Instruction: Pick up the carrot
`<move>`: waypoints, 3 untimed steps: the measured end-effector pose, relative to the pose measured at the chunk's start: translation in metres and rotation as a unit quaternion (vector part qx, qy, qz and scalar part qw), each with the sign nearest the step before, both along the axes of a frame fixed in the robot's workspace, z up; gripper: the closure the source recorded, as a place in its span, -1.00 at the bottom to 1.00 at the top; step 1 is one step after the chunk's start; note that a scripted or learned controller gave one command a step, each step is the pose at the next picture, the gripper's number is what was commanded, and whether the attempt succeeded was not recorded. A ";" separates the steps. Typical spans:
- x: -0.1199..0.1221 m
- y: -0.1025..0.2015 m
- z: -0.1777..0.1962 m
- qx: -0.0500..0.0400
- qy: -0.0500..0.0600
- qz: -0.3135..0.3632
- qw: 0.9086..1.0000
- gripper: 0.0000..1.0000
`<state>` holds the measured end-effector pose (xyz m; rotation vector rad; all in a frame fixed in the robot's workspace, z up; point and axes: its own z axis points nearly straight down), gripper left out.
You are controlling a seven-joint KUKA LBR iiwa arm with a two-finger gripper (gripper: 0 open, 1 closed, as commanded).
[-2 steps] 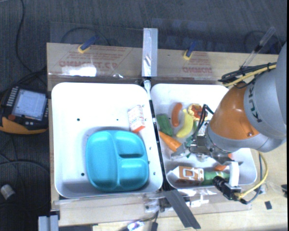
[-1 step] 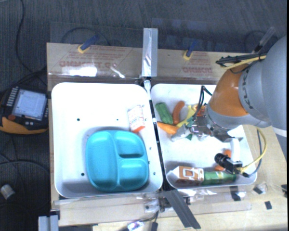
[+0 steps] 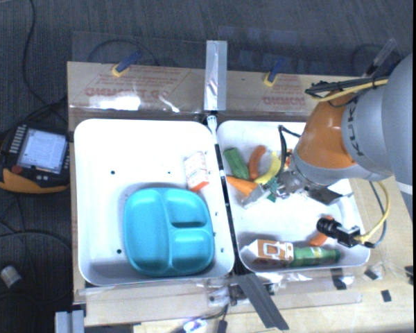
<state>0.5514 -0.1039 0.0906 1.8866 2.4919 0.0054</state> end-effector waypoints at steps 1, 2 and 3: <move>0.000 0.002 0.010 0.002 0.001 0.000 1.000 1.00; -0.028 -0.004 0.051 0.004 0.009 -0.007 1.000 1.00; -0.029 0.028 0.092 0.004 0.008 -0.235 0.972 1.00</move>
